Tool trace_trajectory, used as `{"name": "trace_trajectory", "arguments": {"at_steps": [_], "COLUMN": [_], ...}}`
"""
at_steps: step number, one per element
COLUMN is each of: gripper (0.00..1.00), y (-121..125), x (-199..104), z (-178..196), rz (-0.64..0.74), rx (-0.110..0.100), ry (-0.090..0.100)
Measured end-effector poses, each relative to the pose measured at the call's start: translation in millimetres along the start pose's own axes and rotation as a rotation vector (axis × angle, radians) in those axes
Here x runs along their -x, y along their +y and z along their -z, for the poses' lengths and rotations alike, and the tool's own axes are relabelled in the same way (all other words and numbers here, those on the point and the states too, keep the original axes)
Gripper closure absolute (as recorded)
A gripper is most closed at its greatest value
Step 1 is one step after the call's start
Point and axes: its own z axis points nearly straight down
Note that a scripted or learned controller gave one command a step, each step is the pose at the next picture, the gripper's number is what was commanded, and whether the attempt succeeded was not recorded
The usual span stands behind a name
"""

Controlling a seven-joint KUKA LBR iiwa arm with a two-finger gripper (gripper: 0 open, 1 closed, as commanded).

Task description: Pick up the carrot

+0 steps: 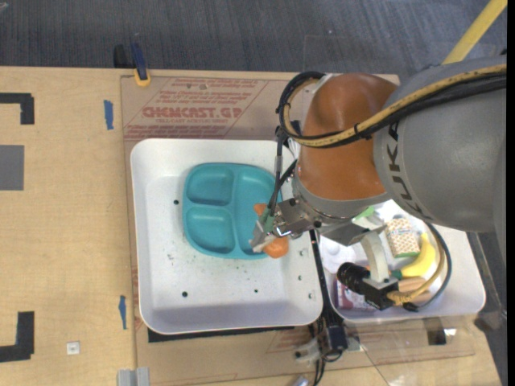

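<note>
Your gripper sits low over the right edge of the teal plate, and from this angle you cannot tell whether it is open or closed. The carrot is right there with it: one orange end pokes out just below the gripper, against the plate's right rim, and a smaller orange patch shows just above. You have one carrot and one divided plate, both in the left bin. The right bin holds one banana among a jumble half hidden by the arm. The two white bins rest on a cardboard sheet printed in red, laid on a tan bench with two blue tape strips. Beyond the bench is dark grey-blue floor.
</note>
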Motion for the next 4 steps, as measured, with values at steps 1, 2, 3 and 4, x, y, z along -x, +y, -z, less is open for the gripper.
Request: {"name": "trace_trajectory", "arguments": {"at_steps": [1,2,3,4], "gripper": [1.0,1.0,1.0,1.0], "y": [46.2,100.3,37.3,30.8], "x": [-1.7,15.0,26.4,-13.2], "z": [41.0,-45.7,-120.7,-26.8], "rz": [0.141,0.225,0.376,0.497], "rx": [0.002,-0.015,0.026,0.006], "ry": [0.0,0.004,-0.007,0.002]}}
